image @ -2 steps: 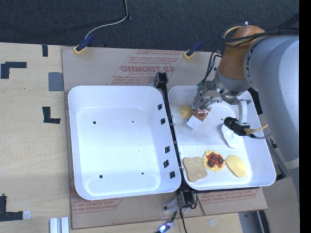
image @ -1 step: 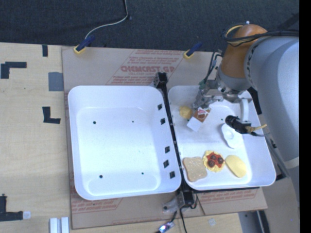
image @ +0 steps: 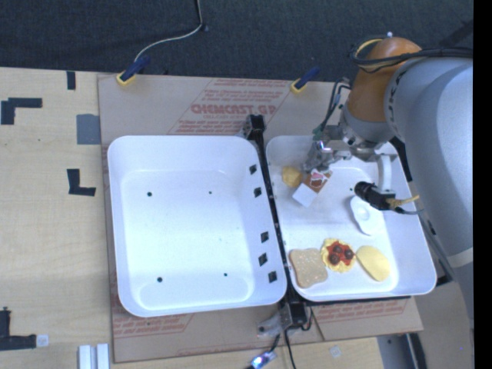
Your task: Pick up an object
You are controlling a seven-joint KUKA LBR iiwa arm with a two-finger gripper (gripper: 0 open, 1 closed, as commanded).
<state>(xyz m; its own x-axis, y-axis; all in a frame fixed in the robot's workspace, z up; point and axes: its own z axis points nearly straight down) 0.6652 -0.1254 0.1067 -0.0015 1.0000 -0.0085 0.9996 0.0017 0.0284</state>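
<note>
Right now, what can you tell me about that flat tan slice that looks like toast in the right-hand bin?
The flat tan toast-like slice lies flat on the floor of the right white bin, in its near left corner beside the dividing wall. It is roughly square with rounded corners, pale brown, matte, and looks like toy bread. Its right edge meets or nearly meets a small yellow piece topped with red blobs; I cannot tell whether they touch. The gripper is at the bin's far end, well away.

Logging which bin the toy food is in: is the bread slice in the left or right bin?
Right bin: the bread slice lies flat near its front edge.
</note>
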